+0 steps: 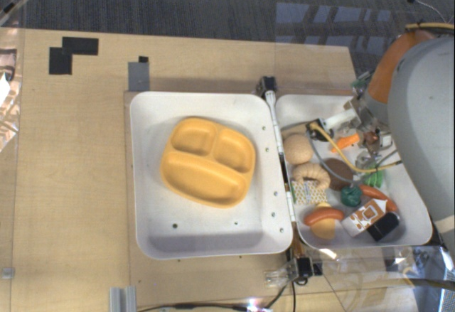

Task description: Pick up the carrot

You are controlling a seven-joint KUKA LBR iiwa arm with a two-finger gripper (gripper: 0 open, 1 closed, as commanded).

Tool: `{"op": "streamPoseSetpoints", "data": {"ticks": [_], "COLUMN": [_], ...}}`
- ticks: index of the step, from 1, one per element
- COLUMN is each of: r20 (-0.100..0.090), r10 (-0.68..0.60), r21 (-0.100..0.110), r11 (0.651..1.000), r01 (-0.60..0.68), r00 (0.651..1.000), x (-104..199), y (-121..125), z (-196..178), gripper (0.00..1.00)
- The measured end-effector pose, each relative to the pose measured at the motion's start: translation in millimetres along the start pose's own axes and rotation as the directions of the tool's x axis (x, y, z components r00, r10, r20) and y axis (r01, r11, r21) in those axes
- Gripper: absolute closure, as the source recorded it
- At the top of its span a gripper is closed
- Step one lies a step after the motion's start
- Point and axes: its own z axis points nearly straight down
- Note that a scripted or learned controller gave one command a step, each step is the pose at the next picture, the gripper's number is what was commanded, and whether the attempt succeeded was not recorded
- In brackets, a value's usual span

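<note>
Yellow plastic catches my eye first: a plate (208,162) with three compartments sits in the middle of the left bin (153,232), on the pale wooden bench (71,183). Black tape patches (71,52) mark the bench's far left corner.

Moving right across the divider, the right bin (419,229) is crowded with toy food. Nearest the divider I see a beige bread roll (298,148), below it a pale ring-shaped pastry (311,174) over a mesh-patterned piece, then a hot dog (323,216) with a round yellowish item just beside it at the near edge. Further right lie a brown oval piece (341,172), a dark green knob-like item (350,196), a small printed carton (365,216) and a black block (384,227) touching it.

The carrot (348,140) is a small orange piece in the upper middle of the right bin, lying tilted, just to the left of the end effector (367,138) and touching or nearly touching its tip. A yellow cable loops beneath both.

The end effector comes in from the right, under the grey arm (426,119) with its orange band (387,69). Wires and brackets clutter it, and I cannot tell whether it is apart or together, nor whether the carrot is clamped.
</note>
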Motion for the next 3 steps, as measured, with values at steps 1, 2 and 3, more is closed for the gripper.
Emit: {"op": "streamPoseSetpoints", "data": {"ticks": [1, 2, 3], "r20": [-0.002, -0.002, 0.0], "r10": [0.068, 0.067, 0.073], "r21": [-0.001, -0.002, -0.001], "r11": [0.998, 0.998, 0.997], "r01": [-0.068, -0.067, -0.073], "r00": [0.998, 0.998, 0.997], "x": [-26, -24, -25], "y": [-25, -36, 4], "z": [-1, -1, -1], "gripper": [0.0, 0.0, 0.0]}}
